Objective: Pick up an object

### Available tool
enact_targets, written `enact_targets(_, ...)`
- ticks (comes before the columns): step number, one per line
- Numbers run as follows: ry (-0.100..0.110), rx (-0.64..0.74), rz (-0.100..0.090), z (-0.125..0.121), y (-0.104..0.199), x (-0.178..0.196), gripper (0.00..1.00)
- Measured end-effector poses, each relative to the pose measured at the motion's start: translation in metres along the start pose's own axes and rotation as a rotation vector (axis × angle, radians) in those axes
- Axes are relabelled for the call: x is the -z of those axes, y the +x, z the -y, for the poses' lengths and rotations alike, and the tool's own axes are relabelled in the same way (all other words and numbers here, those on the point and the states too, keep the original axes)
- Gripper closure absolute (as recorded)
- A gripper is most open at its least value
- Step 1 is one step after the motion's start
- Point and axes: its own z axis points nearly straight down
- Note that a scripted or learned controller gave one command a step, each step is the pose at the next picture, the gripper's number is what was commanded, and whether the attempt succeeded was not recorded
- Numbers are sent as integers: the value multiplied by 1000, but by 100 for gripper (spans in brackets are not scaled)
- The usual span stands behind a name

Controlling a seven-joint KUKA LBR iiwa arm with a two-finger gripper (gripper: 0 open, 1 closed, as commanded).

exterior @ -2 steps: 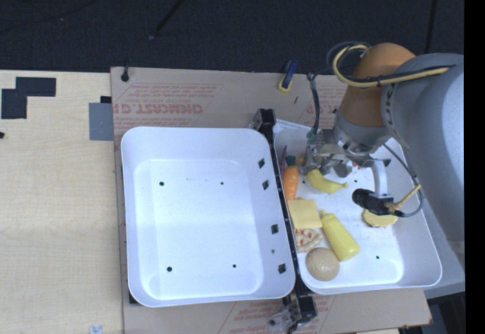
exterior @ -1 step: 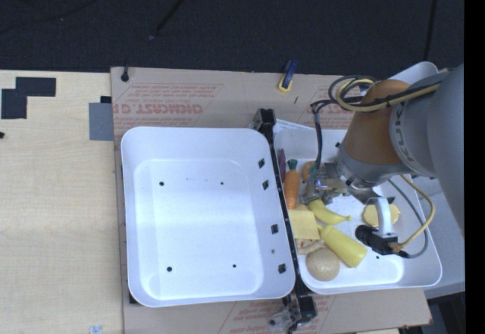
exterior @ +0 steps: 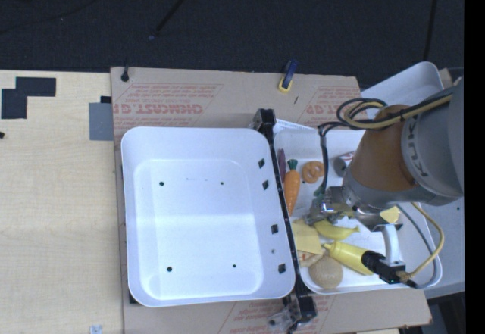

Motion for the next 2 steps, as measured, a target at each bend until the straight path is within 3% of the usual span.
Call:
enact_targets(1,-3,10,-4,-78,73,103,100)
enact_targets(2,8,7,-3,-114,144,96,100)
